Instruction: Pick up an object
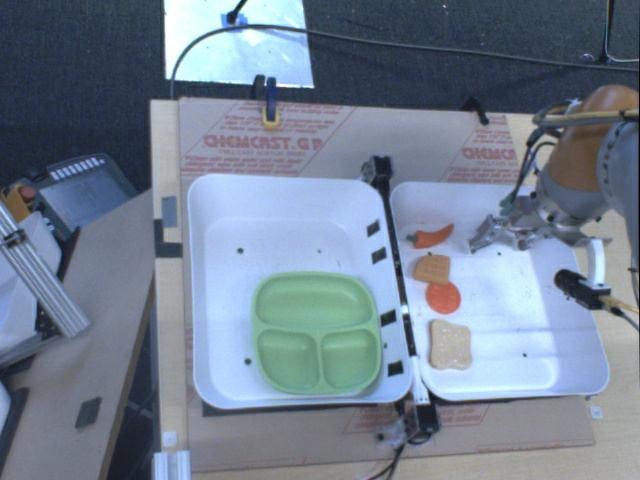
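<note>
Hand [490, 236] low over the right white bin [560, 368], fingers spread, gripping nothing I can see. Curved orange-red piece [433, 235] just left of it; tan square [432, 268], red disc [443, 297], toast-like slice [450, 344] below.

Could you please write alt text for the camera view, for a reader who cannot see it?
A grey robot arm reaches from the right, its gripper over the right white bin, near four toy foods: orange pepper, tan square, red disc, bread slice. The left bin holds a green divided plate.
</note>
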{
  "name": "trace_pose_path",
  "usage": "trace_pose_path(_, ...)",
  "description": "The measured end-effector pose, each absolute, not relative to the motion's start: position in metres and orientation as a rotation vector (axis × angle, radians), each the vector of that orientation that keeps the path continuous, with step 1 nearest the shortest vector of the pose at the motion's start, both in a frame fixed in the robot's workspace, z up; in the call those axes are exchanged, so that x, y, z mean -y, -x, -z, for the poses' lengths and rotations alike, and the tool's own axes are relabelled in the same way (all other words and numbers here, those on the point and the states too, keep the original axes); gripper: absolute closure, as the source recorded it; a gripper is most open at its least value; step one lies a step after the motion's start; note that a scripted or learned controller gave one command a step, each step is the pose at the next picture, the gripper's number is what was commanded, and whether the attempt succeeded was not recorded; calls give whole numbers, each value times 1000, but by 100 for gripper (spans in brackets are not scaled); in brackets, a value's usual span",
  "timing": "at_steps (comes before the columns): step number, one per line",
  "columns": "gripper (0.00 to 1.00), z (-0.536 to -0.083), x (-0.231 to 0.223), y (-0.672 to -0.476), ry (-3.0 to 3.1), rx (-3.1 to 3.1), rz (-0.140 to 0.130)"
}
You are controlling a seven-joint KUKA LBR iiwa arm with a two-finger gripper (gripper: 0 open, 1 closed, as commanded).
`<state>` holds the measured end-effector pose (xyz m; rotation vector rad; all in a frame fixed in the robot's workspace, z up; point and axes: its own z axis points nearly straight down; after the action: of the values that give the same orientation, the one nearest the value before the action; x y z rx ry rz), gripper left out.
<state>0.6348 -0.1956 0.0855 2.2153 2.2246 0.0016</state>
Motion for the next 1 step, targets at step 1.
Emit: trace_pose_path(1, 100, -97, 196, -636, -2210, -2224, -5)
